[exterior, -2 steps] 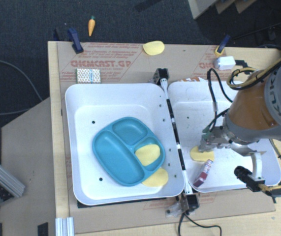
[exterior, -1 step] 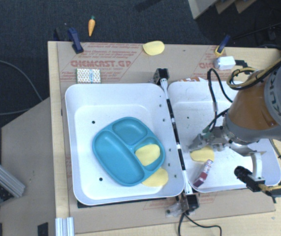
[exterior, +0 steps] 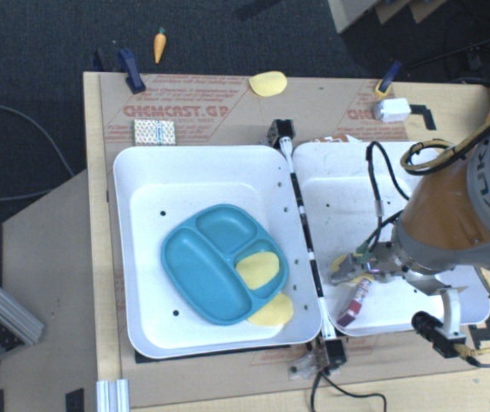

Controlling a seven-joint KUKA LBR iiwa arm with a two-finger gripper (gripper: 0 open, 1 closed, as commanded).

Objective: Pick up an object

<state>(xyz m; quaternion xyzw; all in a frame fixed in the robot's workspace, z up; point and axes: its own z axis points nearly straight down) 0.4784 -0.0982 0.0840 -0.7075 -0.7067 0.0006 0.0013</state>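
In the right bin (exterior: 339, 187) my gripper (exterior: 346, 269) is low over the floor near the front left corner, at the end of the grey and orange arm. A small dark red tube with a white end (exterior: 353, 303) lies just below and in front of it, apart from it as far as I can see. The left bin (exterior: 142, 178) bears a blue divided plate (exterior: 206, 269). One yellow piece (exterior: 257, 269) lies in the plate's small compartment. Another yellow piece (exterior: 272, 312) rests against the plate's front rim.
On the bench behind the bins lie a yellow lump (exterior: 268, 83), a patterned packet (exterior: 154, 131) and a small white block (exterior: 393, 109). Blue clamps (exterior: 130, 69) grip the board's back edge. Black cables (exterior: 382, 174) hang over the right bin.
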